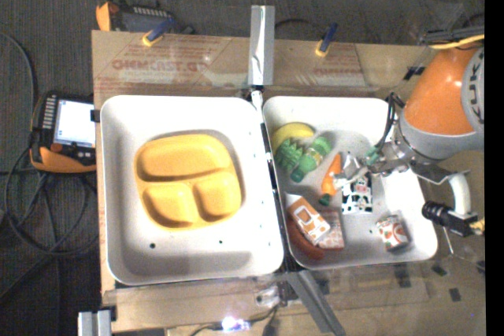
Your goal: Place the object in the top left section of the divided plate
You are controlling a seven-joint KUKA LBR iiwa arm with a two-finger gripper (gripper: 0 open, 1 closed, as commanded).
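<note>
Orange-banded arm (445, 102), right of frame, over right bin (409, 108). Gripper (364, 163): centre-right, low among toys; grip state cannot be told. Beside it: carrot (331, 174), black-and-white carton (357, 197). Further left: green toy (297, 155), yellow item (290, 133). Lower: orange box (310, 221), small patterned item (391, 232). Left bin (118, 169): yellow divided plate (189, 179), centre-left.

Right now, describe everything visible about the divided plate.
The divided plate is yellow-orange, looks like moulded plastic, rounded-square, with one long section across the top and two smaller ones below, split by raised ridges. It lies flat, slightly rotated, in the left white bin, touching only the bin floor.
</note>
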